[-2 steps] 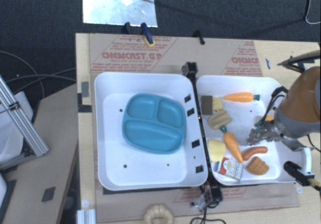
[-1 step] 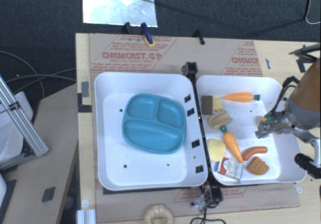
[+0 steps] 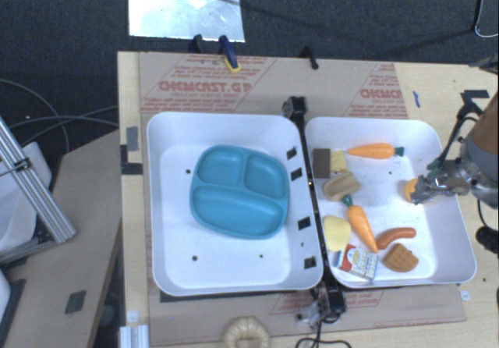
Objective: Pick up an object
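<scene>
— jaws first: are they spread or pinched?
— can't tell. gripper (image 3: 425, 186) sits low at the right bin's (image 3: 452, 261) right side, and the tips blur into a small orange piece (image 3: 409, 187) touching their left edge. whether it is between them, i can't say.
— so that's the likely target?
— my guess, yes. too small to read a long axis.
— and further out?
— sausage (image 3: 395, 235) and waffle (image 3: 400, 258) below-left, carrot (image 3: 361, 227) further left, lying diagonal. another carrot (image 3: 373, 151) up-left, lying crosswise. blue tray (image 3: 238, 190) far left in the other bin.
</scene>
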`<state>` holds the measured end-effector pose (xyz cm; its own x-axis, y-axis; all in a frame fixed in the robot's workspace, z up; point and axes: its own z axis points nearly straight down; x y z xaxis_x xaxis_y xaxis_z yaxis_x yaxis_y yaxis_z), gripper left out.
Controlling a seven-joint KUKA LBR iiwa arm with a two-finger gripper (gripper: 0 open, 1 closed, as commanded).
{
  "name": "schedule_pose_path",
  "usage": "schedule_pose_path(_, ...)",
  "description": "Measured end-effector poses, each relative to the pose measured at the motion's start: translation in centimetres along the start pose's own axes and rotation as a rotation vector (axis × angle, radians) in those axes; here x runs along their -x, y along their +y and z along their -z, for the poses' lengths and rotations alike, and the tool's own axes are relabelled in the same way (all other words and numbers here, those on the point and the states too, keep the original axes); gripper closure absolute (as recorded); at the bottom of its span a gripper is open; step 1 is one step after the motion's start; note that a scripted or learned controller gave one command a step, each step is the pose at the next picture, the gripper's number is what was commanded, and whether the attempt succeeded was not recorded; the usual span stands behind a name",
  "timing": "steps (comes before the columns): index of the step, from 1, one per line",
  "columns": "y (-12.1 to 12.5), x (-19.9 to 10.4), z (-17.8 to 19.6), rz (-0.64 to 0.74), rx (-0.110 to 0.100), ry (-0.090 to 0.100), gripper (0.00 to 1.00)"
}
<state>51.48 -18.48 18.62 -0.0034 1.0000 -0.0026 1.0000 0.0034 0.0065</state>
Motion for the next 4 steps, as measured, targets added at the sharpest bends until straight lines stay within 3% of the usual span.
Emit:
schedule_pose_path(1,0.2,0.1,4.1,0.001,-0.001,0.001,1.00)
schedule_pose_path(4,4.8,-16.6,4.5,0.008,-0.003,0.005,1.00)
